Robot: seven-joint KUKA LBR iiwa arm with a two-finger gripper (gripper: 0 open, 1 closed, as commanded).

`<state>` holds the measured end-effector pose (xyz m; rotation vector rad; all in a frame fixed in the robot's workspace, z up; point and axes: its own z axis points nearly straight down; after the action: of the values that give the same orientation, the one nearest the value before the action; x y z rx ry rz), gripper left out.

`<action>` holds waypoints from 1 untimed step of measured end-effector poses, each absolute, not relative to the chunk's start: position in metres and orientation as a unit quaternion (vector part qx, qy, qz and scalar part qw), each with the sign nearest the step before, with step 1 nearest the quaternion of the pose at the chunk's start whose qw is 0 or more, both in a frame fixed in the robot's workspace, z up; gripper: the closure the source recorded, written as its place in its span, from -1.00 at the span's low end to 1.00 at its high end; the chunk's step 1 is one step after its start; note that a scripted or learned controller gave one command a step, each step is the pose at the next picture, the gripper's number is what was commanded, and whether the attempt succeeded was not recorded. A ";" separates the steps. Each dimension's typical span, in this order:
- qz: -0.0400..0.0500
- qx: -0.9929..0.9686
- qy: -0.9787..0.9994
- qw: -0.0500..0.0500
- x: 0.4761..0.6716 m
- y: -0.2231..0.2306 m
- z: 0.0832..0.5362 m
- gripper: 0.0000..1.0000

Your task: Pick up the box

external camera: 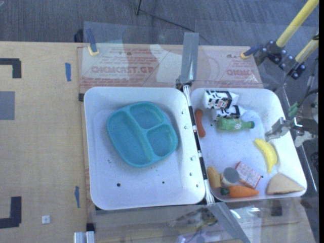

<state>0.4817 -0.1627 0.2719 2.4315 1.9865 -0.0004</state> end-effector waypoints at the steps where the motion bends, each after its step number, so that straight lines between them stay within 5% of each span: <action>1: 0.000 0.777 0.629 -0.001 0.479 -0.124 0.144 -1.00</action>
<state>0.4790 -0.1237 0.1437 2.4419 1.9782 -0.0015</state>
